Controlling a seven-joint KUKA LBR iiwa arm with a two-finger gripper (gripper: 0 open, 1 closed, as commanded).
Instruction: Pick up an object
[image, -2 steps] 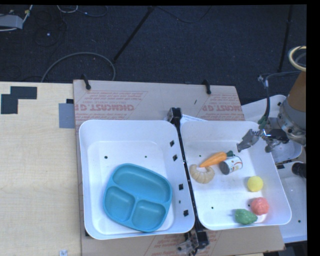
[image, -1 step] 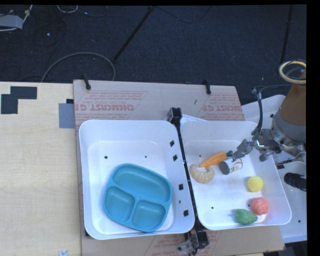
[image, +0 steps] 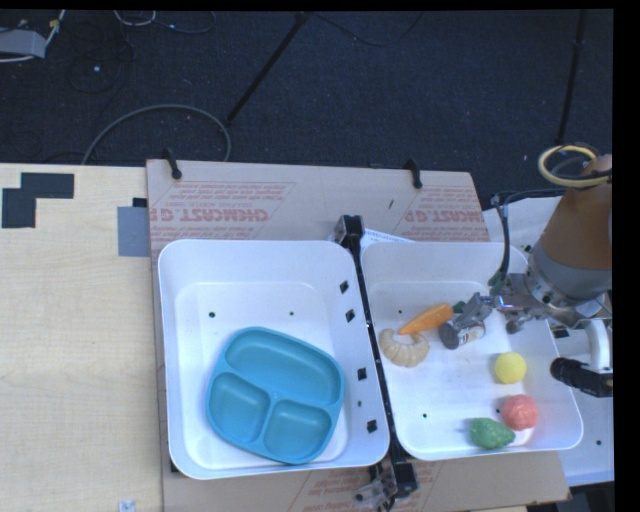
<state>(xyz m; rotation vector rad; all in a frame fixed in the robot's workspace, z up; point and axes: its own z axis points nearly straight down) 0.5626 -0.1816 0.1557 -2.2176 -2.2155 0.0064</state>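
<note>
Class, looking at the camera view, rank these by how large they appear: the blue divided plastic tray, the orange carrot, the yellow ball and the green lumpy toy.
1. Blue divided plastic tray, by far the largest.
2. Orange carrot, the longest of the small items.
3. Green lumpy toy and yellow ball: these look about alike, so I leave them unranked.

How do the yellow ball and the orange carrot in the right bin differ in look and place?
The yellow ball is round; the orange carrot is long and tapered. The ball lies alone toward the bin's right side, while the carrot lies tilted nearer the middle, close above the beige croissant-like piece. Both are small toy-like items lying in the right bin.
</note>
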